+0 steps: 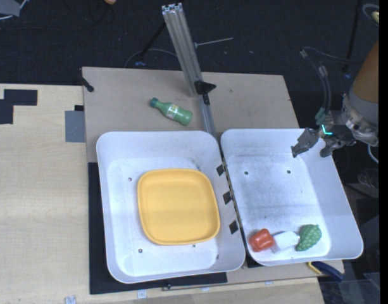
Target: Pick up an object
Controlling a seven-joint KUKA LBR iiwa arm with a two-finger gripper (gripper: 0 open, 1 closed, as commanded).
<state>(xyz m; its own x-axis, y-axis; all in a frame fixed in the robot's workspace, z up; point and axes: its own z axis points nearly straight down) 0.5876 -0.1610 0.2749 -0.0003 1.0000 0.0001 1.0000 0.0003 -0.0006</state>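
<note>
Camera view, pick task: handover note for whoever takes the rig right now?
Gripper: open, holding nothing, over the far right corner of the right bin.
Things in the right bin, near edge: red toy pepper, small white block, green bumpy toy, packed in a row and apparently touching.
Left bin: yellow square plate lying flat.
Green bottle lies on its side on the bench, beyond the bins.
Done: nothing picked yet.
Left: come down on one object, close, lift. The cluster is tight, so the end pieces look like easier targets.
</note>
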